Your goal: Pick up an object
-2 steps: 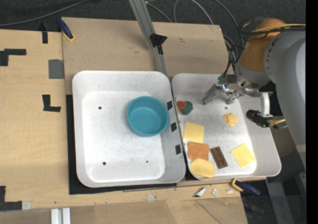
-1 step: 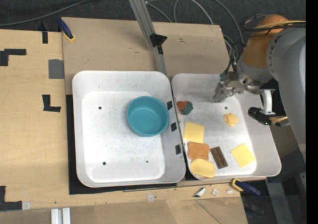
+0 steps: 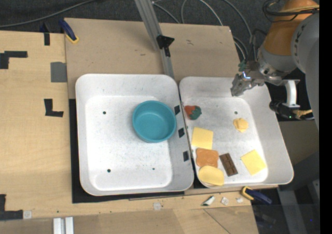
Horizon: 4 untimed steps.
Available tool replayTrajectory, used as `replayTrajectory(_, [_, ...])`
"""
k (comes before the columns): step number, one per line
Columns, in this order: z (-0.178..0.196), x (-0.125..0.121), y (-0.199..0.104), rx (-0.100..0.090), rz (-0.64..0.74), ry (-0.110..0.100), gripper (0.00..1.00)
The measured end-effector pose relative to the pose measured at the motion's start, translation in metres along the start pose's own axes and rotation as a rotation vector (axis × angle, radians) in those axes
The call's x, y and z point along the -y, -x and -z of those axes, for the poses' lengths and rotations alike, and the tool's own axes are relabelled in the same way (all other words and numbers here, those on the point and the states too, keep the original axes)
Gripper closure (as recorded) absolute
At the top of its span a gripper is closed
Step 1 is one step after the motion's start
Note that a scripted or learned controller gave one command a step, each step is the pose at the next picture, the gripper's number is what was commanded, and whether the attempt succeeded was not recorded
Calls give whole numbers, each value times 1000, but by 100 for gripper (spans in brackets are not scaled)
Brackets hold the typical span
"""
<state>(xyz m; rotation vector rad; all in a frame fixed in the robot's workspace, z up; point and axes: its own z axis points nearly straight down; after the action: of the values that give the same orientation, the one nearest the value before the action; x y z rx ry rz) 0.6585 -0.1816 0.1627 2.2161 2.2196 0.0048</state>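
Camera view shows our gripper [image 3: 239, 87] over the right white bin's [image 3: 277, 139] far rim, fingers' spread we cannot tell, nothing visibly held, because the small yellow chunk [image 3: 240, 124] lies just below, reachable.

round teal plastic bowl [image 3: 153, 121], two shallow white speckled bins [image 3: 98, 150], pale yellow square blocks [image 3: 202, 138], orange square block [image 3: 207, 156], dark brown bar [image 3: 228, 164], red-and-green toy [image 3: 193, 112], tan wooden bench [image 3: 31, 139]
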Motion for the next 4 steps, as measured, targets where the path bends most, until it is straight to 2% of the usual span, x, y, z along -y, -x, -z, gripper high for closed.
replayTrajectory(2, [96, 2, 11, 0, 1, -1, 100])
replayTrajectory(4, [70, 7, -91, -3, 5, -8, 100])
